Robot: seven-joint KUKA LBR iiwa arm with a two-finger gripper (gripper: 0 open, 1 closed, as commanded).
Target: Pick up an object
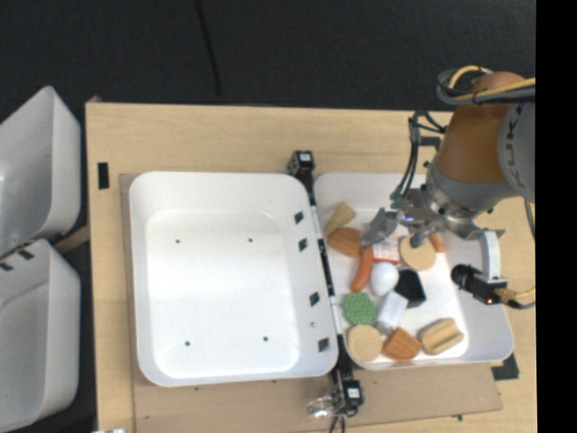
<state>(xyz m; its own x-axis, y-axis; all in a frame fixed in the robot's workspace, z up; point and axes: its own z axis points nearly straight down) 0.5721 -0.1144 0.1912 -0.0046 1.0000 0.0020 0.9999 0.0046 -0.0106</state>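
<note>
The right bin holds several small objects: a tan wedge, a brown oval, an orange carrot-like stick, a white egg shape, a black block, a green disc, a tan round, an orange wedge and a bread-like loaf. My gripper hangs low over the upper middle of this bin, beside a pale round disc. Nothing visible sits between its fingers.
The left bin lies beside the right one, with a black-clipped divider rim between them. The orange wrist band and cables rise at the right. White padded shapes stand off the bench's left edge.
</note>
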